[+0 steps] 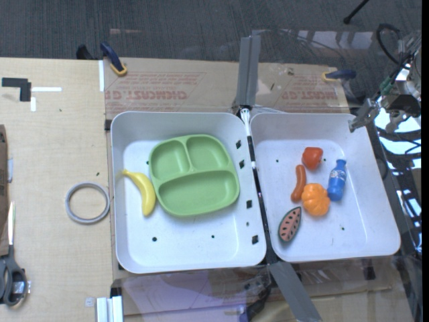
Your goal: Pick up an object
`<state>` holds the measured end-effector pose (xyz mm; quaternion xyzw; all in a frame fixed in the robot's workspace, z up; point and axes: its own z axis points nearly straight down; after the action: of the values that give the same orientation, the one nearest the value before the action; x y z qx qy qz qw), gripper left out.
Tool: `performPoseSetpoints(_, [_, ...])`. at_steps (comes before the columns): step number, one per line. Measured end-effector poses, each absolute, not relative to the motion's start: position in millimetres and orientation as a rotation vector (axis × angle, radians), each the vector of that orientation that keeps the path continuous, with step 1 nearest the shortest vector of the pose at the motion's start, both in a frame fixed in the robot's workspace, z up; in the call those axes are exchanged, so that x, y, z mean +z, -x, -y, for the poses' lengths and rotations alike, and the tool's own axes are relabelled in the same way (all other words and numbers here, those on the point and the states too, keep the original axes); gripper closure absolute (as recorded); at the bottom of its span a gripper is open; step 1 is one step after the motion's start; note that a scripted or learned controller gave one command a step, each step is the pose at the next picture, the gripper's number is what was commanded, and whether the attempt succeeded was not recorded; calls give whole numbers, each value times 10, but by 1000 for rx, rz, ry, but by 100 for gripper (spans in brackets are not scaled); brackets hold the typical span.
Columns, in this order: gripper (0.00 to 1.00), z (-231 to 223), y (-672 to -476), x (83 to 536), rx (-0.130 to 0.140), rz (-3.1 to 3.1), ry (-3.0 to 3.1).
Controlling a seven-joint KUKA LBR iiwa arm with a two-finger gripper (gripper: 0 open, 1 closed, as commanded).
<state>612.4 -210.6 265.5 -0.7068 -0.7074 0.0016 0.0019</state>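
The right bin (375,200) holds a cluster of toy foods: an orange fruit (316,200) touching a sausage (298,183) and a blue bottle (336,178), a red pepper (312,157) just beyond, and a watermelon slice (289,225) nearer. The left bin (127,200) holds a green divided plate (194,175) with a banana (141,190) beside it. The gripper (392,102) hangs past the right bin's far right corner; its grip cannot be told.
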Motion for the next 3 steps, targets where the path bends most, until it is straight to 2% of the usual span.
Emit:
performPoseSetpoints(1, [0, 1749, -6587, 1559, 6, 2223, 2215])
performPoseSetpoints(2, [0, 1490, -6053, 891, 4, 2217, 2222])
performPoseSetpoints(3, [100, 1511, -6050, 958, 8, 2211, 2225])
